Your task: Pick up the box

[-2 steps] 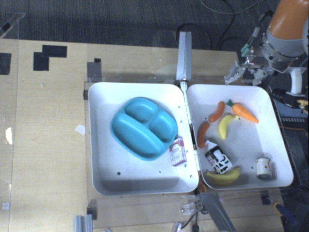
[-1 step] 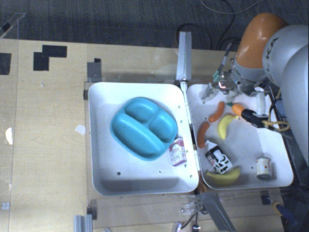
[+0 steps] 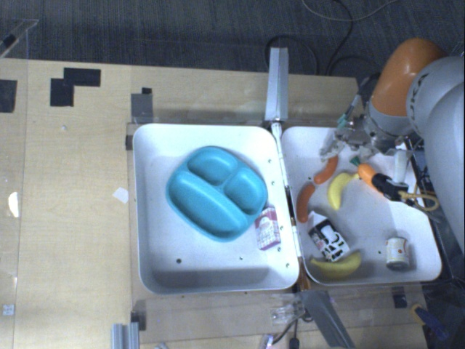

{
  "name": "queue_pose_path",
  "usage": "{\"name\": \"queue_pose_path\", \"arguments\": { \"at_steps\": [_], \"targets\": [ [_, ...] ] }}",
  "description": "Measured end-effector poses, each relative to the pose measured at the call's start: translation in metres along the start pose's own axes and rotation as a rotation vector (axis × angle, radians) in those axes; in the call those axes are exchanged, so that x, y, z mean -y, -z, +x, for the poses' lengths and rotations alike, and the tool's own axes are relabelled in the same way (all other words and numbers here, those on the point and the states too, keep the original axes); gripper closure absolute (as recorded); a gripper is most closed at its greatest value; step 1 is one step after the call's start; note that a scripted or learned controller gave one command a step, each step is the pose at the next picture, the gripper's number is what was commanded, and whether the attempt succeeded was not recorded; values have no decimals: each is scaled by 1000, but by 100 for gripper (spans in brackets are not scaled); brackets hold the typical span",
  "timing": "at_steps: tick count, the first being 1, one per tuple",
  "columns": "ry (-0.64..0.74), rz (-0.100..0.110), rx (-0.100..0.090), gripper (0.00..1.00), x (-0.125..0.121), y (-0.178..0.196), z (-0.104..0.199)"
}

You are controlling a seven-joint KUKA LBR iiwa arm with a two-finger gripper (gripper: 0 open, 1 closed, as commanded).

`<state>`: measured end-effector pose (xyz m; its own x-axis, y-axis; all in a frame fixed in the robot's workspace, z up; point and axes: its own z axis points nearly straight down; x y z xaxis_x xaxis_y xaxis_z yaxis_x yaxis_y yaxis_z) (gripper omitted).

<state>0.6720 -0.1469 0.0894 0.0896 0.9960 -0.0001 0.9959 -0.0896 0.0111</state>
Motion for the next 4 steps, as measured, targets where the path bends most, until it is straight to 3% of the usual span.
{"name": "queue_pose_path", "arguments": {
  "at_steps": [1, 2, 3, 4],
  "targets": [
    [5, -7, 0, 100, -2, 13, 2],
    [-152, 4, 0, 100, 0, 52, -5],
    [-298, 3, 0, 100, 4, 156, 43],
    [-318, 4, 0, 100, 8, 197, 55]
  ]
}}
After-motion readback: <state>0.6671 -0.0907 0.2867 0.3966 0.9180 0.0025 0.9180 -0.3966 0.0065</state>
